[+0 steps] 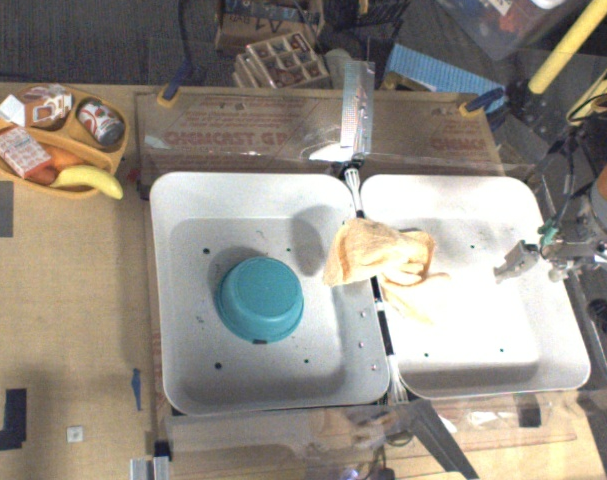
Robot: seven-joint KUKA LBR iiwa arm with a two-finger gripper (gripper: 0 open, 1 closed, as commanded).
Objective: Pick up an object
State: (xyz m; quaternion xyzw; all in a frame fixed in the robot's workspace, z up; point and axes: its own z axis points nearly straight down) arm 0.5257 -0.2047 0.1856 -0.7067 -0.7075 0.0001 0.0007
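Observation:
A teal bowl (261,299) lies upside down in the left white bin (183,218), a little left of its middle. A crumpled yellow cloth (378,253) is draped over the divider between the two bins, with most of it in the right white bin (483,338). My gripper (515,259) hangs low over the right side of the right bin, roughly a hand's width right of the cloth and apart from it. Nothing shows in its grasp.
A yellow tray (13,163) with a banana (91,179) and food packets sits on the bench at the far left. Flat cardboard (243,136) lies behind the bins, with crates and clutter beyond it. The bin walls and the middle divider stand raised.

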